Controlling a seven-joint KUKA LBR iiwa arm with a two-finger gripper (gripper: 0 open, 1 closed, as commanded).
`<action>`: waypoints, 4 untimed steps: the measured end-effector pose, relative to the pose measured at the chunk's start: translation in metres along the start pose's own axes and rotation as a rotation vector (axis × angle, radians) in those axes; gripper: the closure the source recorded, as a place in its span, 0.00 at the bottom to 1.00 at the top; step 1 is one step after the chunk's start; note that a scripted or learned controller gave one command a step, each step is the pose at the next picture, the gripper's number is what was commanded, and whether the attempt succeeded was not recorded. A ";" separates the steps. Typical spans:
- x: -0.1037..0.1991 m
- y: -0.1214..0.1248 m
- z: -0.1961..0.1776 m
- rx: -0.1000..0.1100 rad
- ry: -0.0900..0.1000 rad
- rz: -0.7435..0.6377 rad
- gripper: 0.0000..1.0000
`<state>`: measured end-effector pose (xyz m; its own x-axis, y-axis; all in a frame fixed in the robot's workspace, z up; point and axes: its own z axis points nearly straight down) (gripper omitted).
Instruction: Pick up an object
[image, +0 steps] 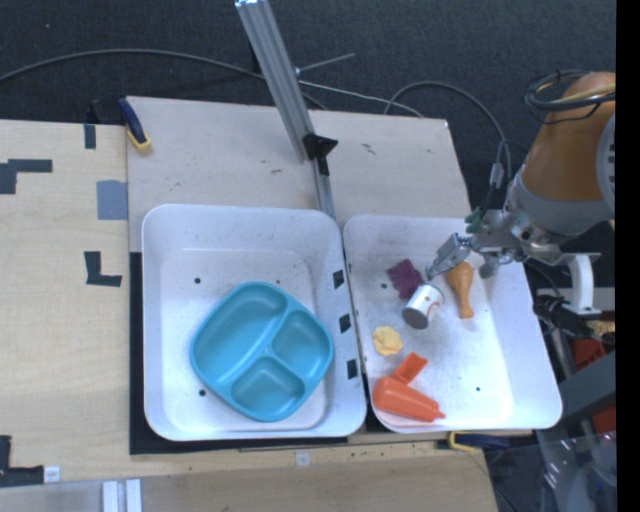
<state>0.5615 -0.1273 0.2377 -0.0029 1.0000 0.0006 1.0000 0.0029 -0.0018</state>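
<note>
The right bin (520, 385) holds several small items: a dark purple piece (404, 277), a silver cylinder (422, 305), a tan drumstick-shaped toy (462, 286), a yellow lump (388, 341) and an orange carrot-like toy (405, 398) with a small orange block (410, 367) beside it. My gripper (466, 258) hangs over the bin's upper right part, just above the drumstick toy and right of the purple piece. Its fingers (445, 257) stand apart with nothing between them.
The left bin (160, 300) holds a blue divided plate (262, 350). A grey metal post (280, 75) leans from the top down to the seam between the bins. Cables run across the dark floor behind the bench.
</note>
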 end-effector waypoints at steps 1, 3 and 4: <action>0.000 0.000 0.000 0.000 0.000 0.000 0.00; -0.001 0.014 0.108 0.006 -0.001 0.001 0.00; -0.001 0.014 0.149 -0.002 -0.003 0.001 0.00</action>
<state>0.5755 -0.1277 0.0884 -0.0019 1.0000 -0.0020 1.0000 0.0019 0.0000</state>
